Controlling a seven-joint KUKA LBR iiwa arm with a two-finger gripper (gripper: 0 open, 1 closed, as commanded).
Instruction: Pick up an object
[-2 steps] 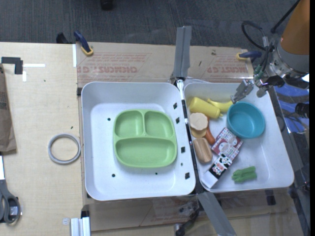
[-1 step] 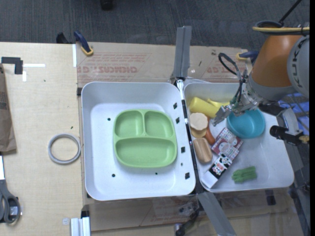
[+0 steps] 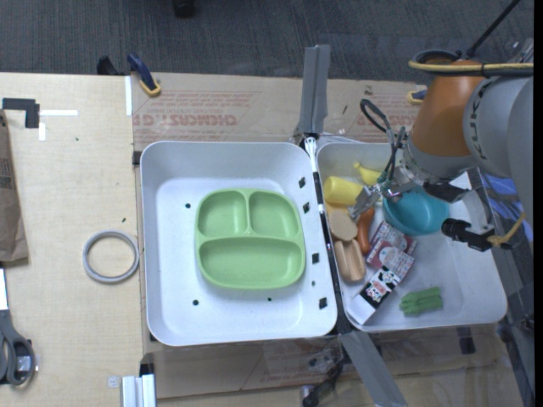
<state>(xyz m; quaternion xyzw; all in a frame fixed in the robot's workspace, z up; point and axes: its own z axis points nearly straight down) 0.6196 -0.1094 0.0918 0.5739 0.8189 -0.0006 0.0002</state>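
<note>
- The green divided plate (image 3: 250, 237) lies alone in the left bin (image 3: 161, 312), well to the left of the gripper. It looks like stiff, light plastic. It is broad and flat, so only the rim offers a hold.
- In the right bin (image 3: 475, 312), a yellow piece (image 3: 342, 189) sits just left of the gripper. Two tan pieces (image 3: 346, 242) and an orange stick (image 3: 365, 229) lie just below it. All look like small, rigid, light toy food. The smooth, rounded skins could slip, so I would take one across its narrow width.
- The gripper (image 3: 373, 195) hangs low over this clutter. Its tip blurs into the items beneath, so I cannot tell whether it is spread or closed, or whether it holds anything.
- A teal rounded thing (image 3: 416, 213) sits just right of the gripper, under the wrist. I cannot tell whether it rests in the bin.
- Below and to the right lie a pink packet (image 3: 392, 251), a cow-print carton (image 3: 378, 288) and a green lump (image 3: 422, 301). The packet is probably soft and crinkly.
- The arm (image 3: 475, 125) hides the bin's far right corner.
</note>
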